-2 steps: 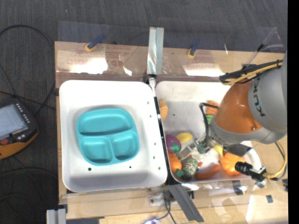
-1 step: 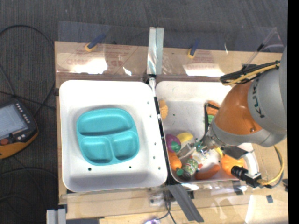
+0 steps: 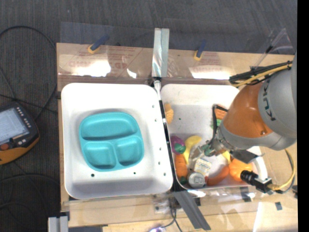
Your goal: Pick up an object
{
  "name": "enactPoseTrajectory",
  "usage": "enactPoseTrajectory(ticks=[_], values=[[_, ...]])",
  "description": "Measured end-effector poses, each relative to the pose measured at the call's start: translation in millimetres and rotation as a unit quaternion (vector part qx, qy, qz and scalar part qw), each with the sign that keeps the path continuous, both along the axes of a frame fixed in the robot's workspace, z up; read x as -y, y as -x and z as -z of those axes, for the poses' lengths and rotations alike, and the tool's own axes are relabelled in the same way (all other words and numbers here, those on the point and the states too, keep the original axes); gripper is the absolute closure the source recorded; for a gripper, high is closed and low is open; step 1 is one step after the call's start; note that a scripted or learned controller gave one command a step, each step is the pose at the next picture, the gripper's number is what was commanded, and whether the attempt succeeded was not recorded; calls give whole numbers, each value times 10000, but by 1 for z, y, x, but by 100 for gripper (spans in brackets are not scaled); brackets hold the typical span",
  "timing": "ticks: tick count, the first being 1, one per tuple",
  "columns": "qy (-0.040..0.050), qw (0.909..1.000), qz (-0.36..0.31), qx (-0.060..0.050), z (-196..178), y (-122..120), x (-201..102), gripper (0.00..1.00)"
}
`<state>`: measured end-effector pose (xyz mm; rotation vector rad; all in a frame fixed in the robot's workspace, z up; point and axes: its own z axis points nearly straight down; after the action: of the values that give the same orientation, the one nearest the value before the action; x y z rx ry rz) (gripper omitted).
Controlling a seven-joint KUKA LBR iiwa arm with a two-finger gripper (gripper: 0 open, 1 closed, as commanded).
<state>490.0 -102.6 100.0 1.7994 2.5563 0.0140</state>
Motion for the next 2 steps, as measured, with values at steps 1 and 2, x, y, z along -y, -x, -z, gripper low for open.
enactPoseTrajectory(ticks=[1,2], values=[[-6,9927,1209,-34,9,-75,1,100],[0,9926,1210,-23,10,-76,1,0]])
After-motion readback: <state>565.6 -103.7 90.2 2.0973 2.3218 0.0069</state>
